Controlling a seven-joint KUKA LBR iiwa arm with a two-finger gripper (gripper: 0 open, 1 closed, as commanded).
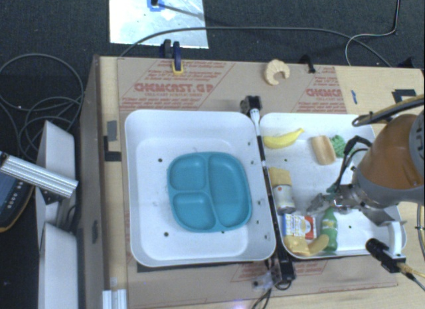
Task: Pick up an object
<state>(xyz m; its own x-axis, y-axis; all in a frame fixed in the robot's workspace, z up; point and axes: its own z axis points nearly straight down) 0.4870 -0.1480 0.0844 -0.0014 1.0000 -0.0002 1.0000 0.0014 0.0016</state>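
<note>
The gripper (323,201) hovers low in the right bin (345,125), its fingers' state impossible to tell, just above a green bottle (329,229) wedged against a packet (300,225) and can (285,198) — crowding that risks a glancing, failed grasp.

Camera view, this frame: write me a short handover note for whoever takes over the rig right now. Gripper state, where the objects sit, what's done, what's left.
Gripper: low over the right bin, near its middle; whether it holds anything cannot be told from this view.
Objects: in the right bin, a banana and a tan block at the far end, a green toy beside the block, a green bottle, a small can and a red-and-white carton at the near end. The left bin holds a blue divided plate.
Done: the arm has reached into the right bin.
Left: a confirmed grasp and lift of one object.
</note>
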